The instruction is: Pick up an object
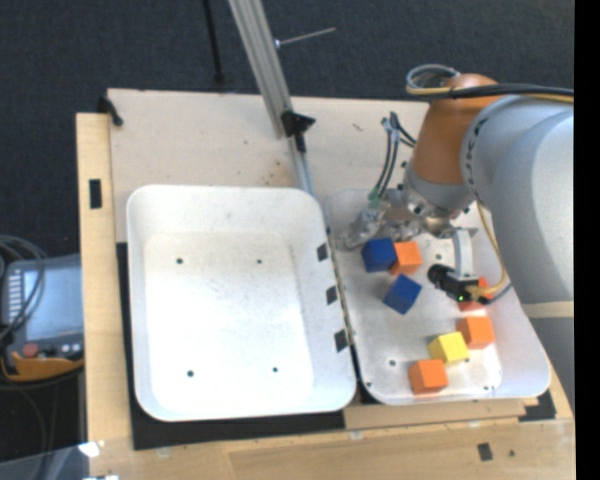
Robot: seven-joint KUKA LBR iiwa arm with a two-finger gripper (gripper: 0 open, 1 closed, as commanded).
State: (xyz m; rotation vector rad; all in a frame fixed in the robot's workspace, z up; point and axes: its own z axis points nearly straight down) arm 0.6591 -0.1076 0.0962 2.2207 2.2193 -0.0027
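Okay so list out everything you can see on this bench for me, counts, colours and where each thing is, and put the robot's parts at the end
Shallow white plastic bins: 2, white, side by side; left bin, right bin.
Small blue cubes: 2, blue, right bin; one at the far end, one near the middle.
Small orange cubes: 3, orange, right bin; one touching the far blue cube, one by the right wall, one at the near end.
Small yellow cube: 1, yellow, right bin, between the two nearer orange cubes.
Metal pole: 1, silver, behind the bins.
Robot arm: 1, grey with orange band, over the right bin's far end.
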